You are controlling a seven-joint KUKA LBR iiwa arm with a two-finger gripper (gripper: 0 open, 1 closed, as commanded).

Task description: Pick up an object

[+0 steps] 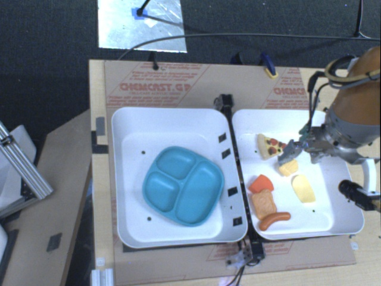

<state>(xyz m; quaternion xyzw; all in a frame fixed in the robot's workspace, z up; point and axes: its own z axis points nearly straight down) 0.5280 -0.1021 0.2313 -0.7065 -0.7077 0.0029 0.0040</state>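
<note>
Six toy foods in right shallow white bin [342, 222]. Two-finger gripper [290, 155] low over small pale yellow chunk [289, 168], beside pizza slice [270, 145]; fingers' spread impossible to tell. Step judged: approach to grasp; next, descent and closing. Open room rightward; bin wall well apart.

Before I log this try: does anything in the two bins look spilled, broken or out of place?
Nothing stands out. The blue plate lies flat in the left bin; the toy foods lie loose but whole in the right bin, with the gripper low over them.
</note>
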